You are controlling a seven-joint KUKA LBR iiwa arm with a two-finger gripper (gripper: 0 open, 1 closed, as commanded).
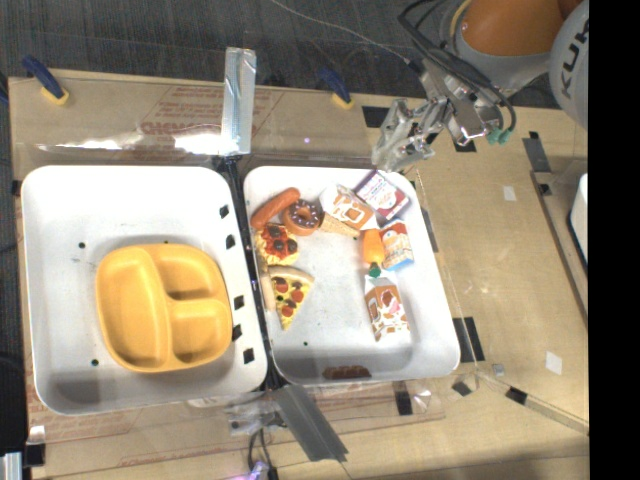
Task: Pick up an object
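The right bin (430, 338) holds several toy foods: a hot dog (274, 208), a chocolate donut (305, 215), a berry tart (277, 241), a pizza slice (290, 293), an orange-and-white carton (348, 208), a purple-and-white box (383, 194), a small orange piece (372, 247), a blue-and-red carton (398, 246) and a brown carton (386, 310). My gripper (400, 148) hangs over the bin's far right rim, just beyond the purple-and-white box. Its fingers are spread open and hold nothing.
The left bin (50, 208) holds a yellow divided plate (163, 306). A taped silver strip (239, 98) stands at the back between the bins. Cables run from the wrist at top right. Bare cardboard bench lies to the right of the bins.
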